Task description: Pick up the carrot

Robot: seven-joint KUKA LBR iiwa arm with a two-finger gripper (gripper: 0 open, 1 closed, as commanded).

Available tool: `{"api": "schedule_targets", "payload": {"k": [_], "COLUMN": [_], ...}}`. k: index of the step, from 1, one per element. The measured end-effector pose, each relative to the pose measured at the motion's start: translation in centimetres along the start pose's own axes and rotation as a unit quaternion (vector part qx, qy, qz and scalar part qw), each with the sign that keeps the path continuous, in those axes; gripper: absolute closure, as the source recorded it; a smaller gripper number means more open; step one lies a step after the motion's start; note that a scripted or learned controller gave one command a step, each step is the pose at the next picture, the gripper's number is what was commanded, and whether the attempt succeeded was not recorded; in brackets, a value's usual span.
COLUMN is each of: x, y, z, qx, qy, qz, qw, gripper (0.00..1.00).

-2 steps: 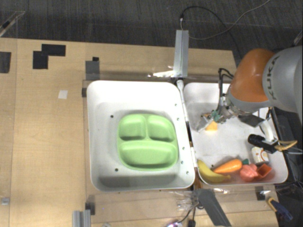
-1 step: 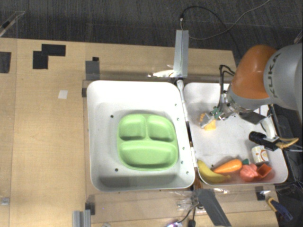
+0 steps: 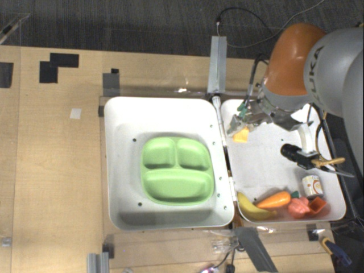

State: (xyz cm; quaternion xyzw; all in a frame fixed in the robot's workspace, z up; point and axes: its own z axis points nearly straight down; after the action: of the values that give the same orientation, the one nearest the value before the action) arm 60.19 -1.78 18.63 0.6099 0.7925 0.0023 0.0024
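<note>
My gripper (image 3: 245, 114) sits at the far left corner of the right bin (image 3: 267, 152); whether it is wide or narrow I cannot tell, and I see nothing held in it. The carrot (image 3: 274, 199) lies well apart from it, toward the near rim, resting against the banana (image 3: 253, 208). I judge it a light, stiff, smooth toy, likely slippery, so I would take it across its thick middle. Count: one carrot, one banana, one yellow piece (image 3: 242, 135) just beneath the gripper, one green plate (image 3: 177, 170) off in the left bin (image 3: 122, 152).
</note>
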Motion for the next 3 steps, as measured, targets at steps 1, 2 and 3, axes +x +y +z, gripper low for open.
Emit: {"api": "schedule_targets", "payload": {"k": [1, 2, 3], "x": [3.8, 6.2, 6.2], "y": [-0.4, -5.5, -5.3], "z": [-3.8, -2.5, -3.6], "qx": [0.000, 0.001, -0.001], "qy": [0.000, 0.001, 0.000], "qz": [-0.102, -0.151, -0.151], "qw": [0.9948, 0.9885, 0.9885], "gripper": [1.00, 1.00, 1.00]}}
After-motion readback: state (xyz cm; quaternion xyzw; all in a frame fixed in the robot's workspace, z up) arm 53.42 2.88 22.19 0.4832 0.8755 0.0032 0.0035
